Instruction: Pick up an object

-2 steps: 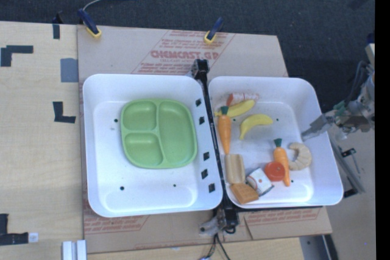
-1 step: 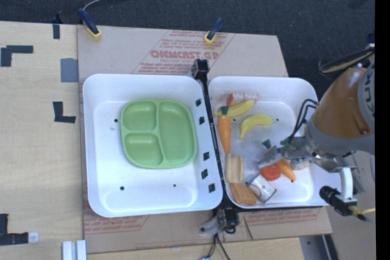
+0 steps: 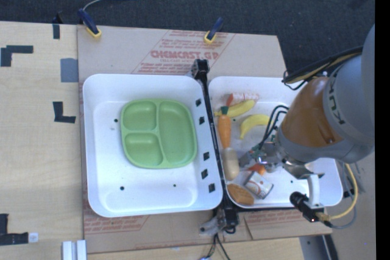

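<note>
The right bin [image 3: 332, 192] holds several toy foods. Along its left side lie an orange carrot [image 3: 225, 130] and a pale beige piece [image 3: 231, 164]. Two yellow bananas [image 3: 239, 108] [image 3: 253, 123] sit near the middle, with a red and white item [image 3: 242, 96] at the back. A small can [image 3: 259, 186] and a brown bread-like piece [image 3: 242, 195] rest at the front. My gripper [image 3: 257, 161] is low inside this bin, just above the can and right of the beige piece. The wrist and arm hide the bin's right half.
The left bin [image 3: 100, 186] holds a green divided plate [image 3: 159, 134]. A black divider with clips [image 3: 206, 131] runs between the bins. Cardboard [image 3: 177, 52] lies under both, held by yellow clamps at the back. Cables hang off the arm at the front right.
</note>
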Robot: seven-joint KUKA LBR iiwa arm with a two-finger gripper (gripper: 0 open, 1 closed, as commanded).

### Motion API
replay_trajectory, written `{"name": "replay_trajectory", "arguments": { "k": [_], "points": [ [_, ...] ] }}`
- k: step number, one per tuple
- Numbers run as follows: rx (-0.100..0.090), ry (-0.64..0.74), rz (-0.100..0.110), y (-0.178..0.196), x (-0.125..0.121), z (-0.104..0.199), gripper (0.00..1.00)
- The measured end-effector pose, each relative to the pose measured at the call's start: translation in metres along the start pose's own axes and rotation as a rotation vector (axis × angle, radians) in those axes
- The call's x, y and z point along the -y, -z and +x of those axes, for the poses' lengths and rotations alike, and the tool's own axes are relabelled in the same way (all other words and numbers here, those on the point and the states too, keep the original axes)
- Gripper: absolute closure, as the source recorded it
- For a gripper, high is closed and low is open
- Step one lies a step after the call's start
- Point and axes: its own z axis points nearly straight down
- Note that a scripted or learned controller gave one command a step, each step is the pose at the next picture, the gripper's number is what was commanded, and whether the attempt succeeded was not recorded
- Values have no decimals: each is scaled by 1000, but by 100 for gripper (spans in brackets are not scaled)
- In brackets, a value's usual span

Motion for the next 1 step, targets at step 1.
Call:
{"name": "replay_trajectory", "arguments": {
  "k": [1],
  "points": [
    [-1, 0, 0, 10, -1, 0, 100]
  ]
}}
